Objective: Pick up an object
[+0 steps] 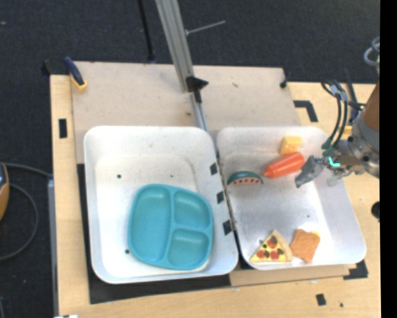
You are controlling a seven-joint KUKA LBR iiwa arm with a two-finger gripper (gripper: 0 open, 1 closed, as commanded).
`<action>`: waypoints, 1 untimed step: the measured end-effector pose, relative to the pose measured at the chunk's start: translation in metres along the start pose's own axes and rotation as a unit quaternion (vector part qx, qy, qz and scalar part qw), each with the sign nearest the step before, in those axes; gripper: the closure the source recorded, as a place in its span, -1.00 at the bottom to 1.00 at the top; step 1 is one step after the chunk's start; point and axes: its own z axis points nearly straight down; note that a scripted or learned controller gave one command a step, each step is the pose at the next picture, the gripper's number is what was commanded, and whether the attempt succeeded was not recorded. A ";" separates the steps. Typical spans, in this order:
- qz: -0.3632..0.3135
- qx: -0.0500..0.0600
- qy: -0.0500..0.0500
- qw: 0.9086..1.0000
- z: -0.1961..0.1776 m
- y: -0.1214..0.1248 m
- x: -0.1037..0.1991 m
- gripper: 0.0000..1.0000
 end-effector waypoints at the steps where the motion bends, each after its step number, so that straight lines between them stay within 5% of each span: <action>1: 0.000 -0.001 0.000 1.000 -0.001 0.000 0.000 -1.00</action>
